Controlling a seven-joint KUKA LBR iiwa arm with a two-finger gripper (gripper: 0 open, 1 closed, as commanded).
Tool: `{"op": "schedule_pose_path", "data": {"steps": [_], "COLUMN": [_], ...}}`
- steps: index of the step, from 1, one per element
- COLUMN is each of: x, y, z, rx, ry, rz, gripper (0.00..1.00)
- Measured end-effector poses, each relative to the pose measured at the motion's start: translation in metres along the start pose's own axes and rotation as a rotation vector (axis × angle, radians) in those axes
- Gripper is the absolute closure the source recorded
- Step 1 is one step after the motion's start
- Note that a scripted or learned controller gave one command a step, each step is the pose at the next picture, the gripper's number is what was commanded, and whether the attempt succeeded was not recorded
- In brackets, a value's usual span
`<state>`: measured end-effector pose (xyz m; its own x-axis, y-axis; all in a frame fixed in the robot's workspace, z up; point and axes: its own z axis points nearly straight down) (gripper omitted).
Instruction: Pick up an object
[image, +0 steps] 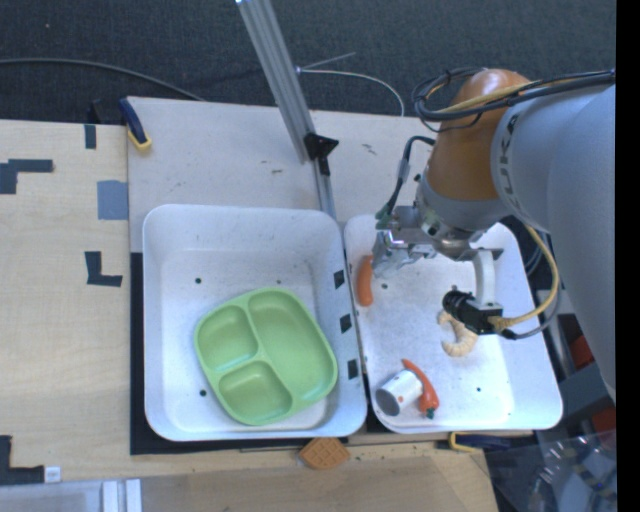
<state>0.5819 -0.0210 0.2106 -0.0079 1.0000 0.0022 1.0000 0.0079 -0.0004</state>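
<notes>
Inventory, left to right, placed from the pincer (400, 248). Green divided plate (265, 355): in the left bin (170, 300), well to the left and below. Orange sausage-shaped item (365, 280): in the right bin (535, 400), just below-left of the pincer, near the dividing wall. White cup (398, 392) with orange carrot-like piece (422, 386) touching it: well below. Tan curled item (460, 335): below-right.

Pincer state: cannot be told. Nothing is seen held.

Step judged: approach. A descent centred over the orange item is called for next, clear of the wall.
</notes>
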Motion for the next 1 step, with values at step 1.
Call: {"op": "schedule_pose_path", "data": {"steps": [1], "x": [0.0483], "y": [0.0279], "z": [0.0056], "rx": [0.000], "ry": [-0.001], "rz": [0.001], "gripper": [1.00]}}
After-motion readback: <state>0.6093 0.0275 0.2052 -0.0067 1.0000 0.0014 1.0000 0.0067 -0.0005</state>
